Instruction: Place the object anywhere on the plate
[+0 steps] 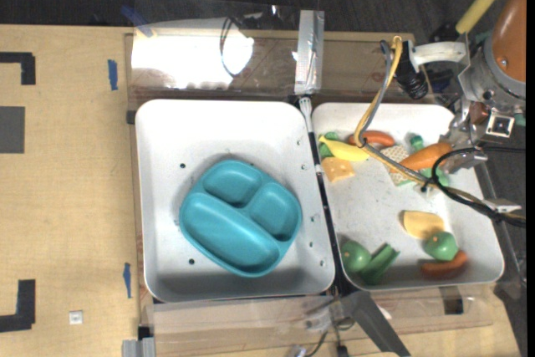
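A teal divided plate [242,216] lies in the left white bin [167,130] with nothing on it. The right white bin [376,205] holds several toy foods: a yellow banana [344,150], an orange cheese wedge [338,170], an orange carrot [430,155], a yellow slice [420,221] and a green pepper [355,256]. My gripper [461,148] hangs over the right bin's far right corner, just beside the carrot. Cables and the wrist block the view of its tips, and I see nothing plainly held.
A green ball [441,245] and a red-orange piece [443,266] lie in the right bin's near right corner. A yellow cable [376,100] and black cables [468,192] hang across that bin. A clear panel [217,54] stands behind the bins.
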Tool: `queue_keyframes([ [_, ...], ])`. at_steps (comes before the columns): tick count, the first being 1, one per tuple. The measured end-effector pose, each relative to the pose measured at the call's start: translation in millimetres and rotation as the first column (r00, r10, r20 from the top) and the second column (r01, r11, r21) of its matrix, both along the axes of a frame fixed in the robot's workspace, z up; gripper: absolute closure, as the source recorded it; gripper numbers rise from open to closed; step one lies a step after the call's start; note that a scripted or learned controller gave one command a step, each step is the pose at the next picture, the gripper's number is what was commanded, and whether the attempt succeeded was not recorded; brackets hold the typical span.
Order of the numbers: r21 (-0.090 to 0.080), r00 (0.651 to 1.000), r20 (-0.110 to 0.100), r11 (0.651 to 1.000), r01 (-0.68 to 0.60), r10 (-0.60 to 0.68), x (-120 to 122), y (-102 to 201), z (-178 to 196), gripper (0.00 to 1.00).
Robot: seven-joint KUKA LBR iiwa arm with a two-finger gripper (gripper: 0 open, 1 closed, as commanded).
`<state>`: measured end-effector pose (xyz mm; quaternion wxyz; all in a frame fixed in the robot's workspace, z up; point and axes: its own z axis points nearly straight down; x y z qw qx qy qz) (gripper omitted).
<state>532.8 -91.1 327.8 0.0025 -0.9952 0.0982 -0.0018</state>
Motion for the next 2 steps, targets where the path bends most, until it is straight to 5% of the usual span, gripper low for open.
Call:
queue_keyframes([
  [1, -0.001, 1.000, -0.004, 1.000, 0.010, -0.010, -35.5, -41.3, -1.9, 1.00],
  [2, 0.002, 1.000, -0.007, 1.000, 0.002, -0.002, -41.1, -77.5, -74.5, 1.00],
])
